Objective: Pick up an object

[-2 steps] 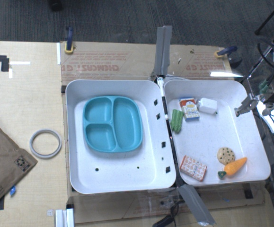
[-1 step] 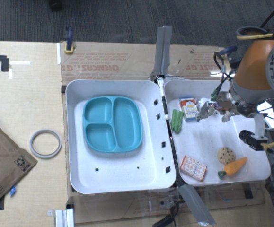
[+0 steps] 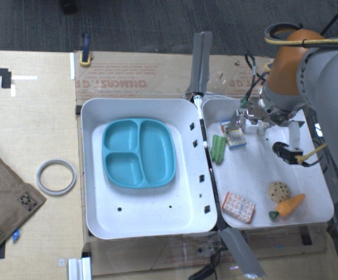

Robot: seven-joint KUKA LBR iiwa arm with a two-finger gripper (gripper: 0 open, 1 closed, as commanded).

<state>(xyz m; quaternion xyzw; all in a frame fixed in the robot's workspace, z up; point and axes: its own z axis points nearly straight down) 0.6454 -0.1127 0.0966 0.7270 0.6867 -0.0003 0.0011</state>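
Gripper (image 3: 237, 123): low in the right bin (image 3: 256, 174), fingers pinching a small card (image 3: 234, 137).
Card: between the fingertips, tilted.
Green piece (image 3: 218, 149): just left of the fingers.
Waffle (image 3: 239, 207), cookie (image 3: 278, 191), carrot (image 3: 289, 205): well below the fingers.
Plate (image 3: 139, 153): far left, in the left bin (image 3: 98, 214).

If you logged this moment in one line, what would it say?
arm: over right bin | gripper: at small box | carrot, cookie, green item: lying in bin

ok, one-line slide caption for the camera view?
Gripper over a small box in the right bin; blue divided plate in the left bin.
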